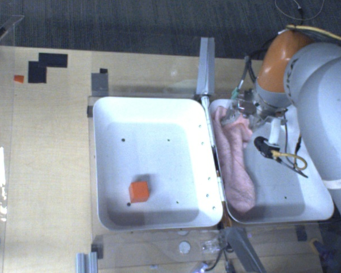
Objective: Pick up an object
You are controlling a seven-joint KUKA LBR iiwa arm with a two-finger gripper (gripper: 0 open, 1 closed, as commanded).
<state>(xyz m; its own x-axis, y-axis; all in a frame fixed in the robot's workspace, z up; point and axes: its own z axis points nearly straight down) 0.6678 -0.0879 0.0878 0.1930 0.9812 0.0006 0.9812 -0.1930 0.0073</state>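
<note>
The pink cloth (234,158) lay in the right bin (284,201), stretched lengthwise along that bin's left wall, its far end bunched up near the bin's upper left corner and its near end folded into a rounded lump close to the bin's lower left corner. The hand (245,111) was down over the cloth's far end, at or just above the bunched fabric; whether it was clenched on the cloth or released could not be told, because the wrist and its fittings covered that spot. Above the hand sat the orange band (278,61) of the arm (324,107), whose grey bulk reached in from the right and hid much of the right bin's far side. A black and yellow cable (281,155) looped off the wrist and hung over the bin's floor, just beside the cloth but apart from it.

The left bin (153,124) held a small orange block (139,191) resting on its floor toward the lower left, well apart from the cloth and from the hand. The two bins stood side by side, touching along a metal divider (206,67) that rose at their far edge. Both rested on the pale wooden tabletop (45,164), which carried a few black markers (45,66) and a small orange square (19,79) near its upper left corner.
</note>
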